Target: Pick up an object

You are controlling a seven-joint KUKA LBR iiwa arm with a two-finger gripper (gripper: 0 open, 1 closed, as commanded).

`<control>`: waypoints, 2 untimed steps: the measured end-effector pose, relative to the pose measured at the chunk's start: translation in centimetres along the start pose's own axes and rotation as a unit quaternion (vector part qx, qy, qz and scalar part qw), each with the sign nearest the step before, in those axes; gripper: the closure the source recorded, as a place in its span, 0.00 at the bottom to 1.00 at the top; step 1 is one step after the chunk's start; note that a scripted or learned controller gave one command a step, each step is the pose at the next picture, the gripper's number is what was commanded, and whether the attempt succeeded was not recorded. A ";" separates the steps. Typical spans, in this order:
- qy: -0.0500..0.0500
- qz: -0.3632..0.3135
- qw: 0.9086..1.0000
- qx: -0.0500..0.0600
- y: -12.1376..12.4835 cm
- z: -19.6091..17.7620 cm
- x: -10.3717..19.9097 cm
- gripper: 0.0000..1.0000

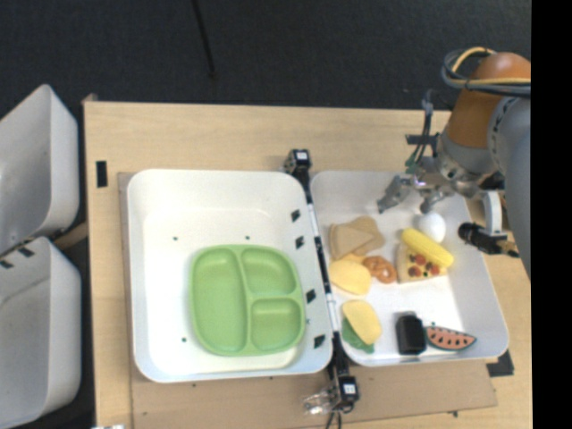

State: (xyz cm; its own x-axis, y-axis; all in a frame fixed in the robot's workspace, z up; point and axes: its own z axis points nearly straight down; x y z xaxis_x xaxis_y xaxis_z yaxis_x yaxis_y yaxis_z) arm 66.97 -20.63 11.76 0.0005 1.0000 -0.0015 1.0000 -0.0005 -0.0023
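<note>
gripper hangs with its two fingers spread apart, just beside one white egg. beyond the egg sit one yellow banana, one watermelon slice and one black block.

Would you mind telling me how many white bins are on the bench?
2. The left bin holds a green divided plate. The right bin holds the toy food, among it a banana and a watermelon slice.
</note>
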 end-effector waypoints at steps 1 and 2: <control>0.000 -0.001 1.000 0.000 0.0 1.8 -0.1 0.00; -0.001 -0.002 1.000 -0.002 0.1 0.6 -0.2 1.00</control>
State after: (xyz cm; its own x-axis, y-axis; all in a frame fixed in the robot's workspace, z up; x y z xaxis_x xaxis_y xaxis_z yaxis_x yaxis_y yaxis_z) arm 67.10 -20.80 11.15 -0.0038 1.0000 -0.0042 1.0000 0.0038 0.0012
